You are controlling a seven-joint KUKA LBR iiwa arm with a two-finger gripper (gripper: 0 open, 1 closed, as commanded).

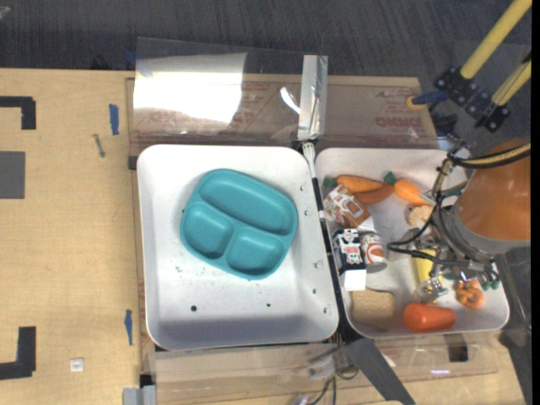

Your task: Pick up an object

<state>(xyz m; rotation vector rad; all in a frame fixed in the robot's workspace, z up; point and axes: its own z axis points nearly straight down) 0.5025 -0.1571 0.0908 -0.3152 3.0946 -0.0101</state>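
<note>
Where clutter crowds the right bin (498,317), pincer (439,278) seemingly hovers.

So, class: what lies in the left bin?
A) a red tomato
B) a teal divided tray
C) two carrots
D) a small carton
B: the teal tray, with its three compartments, lies alone in the left bin; the carrots and other food items are all in the right bin.

Right bin (498,315) holds small toy foods: two carrots (364,184) along the far side, a red pepper (429,315) and tan bread (373,305) at the near edge, cartons (354,245) between.
</note>
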